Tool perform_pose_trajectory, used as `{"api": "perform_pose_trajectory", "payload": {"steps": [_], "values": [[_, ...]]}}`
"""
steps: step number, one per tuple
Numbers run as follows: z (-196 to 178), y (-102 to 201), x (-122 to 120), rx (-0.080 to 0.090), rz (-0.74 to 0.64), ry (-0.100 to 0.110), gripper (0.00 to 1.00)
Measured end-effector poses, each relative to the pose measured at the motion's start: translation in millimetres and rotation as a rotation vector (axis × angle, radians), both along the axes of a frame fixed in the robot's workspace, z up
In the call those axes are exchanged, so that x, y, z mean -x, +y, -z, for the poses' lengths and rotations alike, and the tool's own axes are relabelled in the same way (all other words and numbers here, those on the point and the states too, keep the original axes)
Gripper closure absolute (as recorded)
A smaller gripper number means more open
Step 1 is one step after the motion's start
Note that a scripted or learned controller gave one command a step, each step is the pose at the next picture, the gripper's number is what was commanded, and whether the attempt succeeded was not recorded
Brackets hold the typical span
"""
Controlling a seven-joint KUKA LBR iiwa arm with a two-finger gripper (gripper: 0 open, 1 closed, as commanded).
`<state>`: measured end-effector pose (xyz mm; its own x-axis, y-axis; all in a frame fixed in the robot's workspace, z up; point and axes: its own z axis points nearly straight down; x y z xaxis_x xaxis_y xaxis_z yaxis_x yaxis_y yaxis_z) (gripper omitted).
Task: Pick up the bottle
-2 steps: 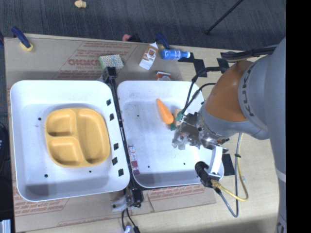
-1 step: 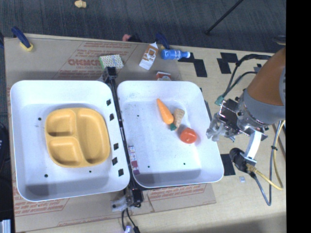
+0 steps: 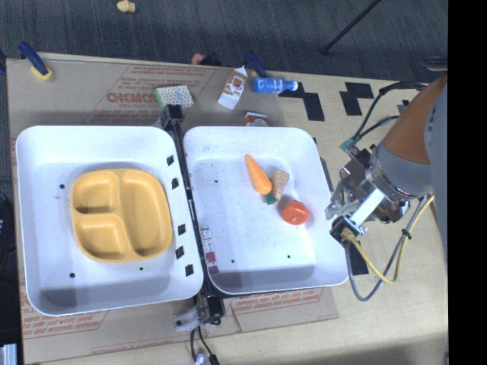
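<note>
A small blue bottle (image 3: 274,86) lies on its side on the bench, behind the right bin (image 3: 228,268) and outside it. My gripper (image 3: 342,213) hangs over that bin's right rim, well in front of the bottle and to its right. Nothing shows in its grasp. Inside the right bin lie an orange carrot (image 3: 259,174), a beige wedge-shaped piece (image 3: 280,183) and a red tomato (image 3: 295,213), all to the left of the gripper.
The left bin (image 3: 38,280) holds a yellow divided plate (image 3: 122,213). On the bench behind the bins lie a small carton (image 3: 233,87), a green patterned block (image 3: 173,95) and blue clamps (image 3: 35,61). A yellow cable (image 3: 396,265) loops below the wrist.
</note>
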<state>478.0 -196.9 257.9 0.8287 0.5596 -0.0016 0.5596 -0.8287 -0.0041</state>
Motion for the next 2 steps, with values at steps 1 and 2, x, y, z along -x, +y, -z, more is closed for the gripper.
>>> {"api": "perform_pose_trajectory", "payload": {"steps": [1, 2], "values": [[-48.2, -13.9, 1.8, 0.000, 0.254, 0.001, 1.00], [-52.2, -14.0, 1.9, 0.002, 0.386, 0.000, 1.00]]}}
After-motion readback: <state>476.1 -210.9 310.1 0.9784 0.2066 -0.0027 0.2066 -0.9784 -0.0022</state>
